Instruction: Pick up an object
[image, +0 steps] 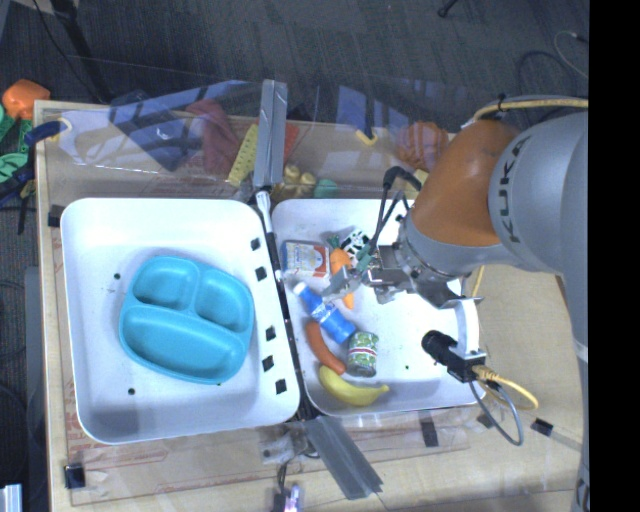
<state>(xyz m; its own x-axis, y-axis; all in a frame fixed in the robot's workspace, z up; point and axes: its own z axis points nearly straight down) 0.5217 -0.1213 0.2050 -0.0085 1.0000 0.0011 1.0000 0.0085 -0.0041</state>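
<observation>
Over the right bin (455, 395) I see the arm bent low from the right, orange band uppermost, wrist angled left. The gripper (352, 280) sits among the clutter near the bin's upper left; I cannot tell its state. Below it lie a blue bottle (330, 318), carrot (322, 346), can (362, 353) and banana (352, 390).

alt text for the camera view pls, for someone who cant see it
A grey robot arm's hand reaches into the right white bin above a jumble of small objects, among them a yellow banana, an orange carrot and a small green can. The left white bin holds a blue sectioned plastic tray.
</observation>
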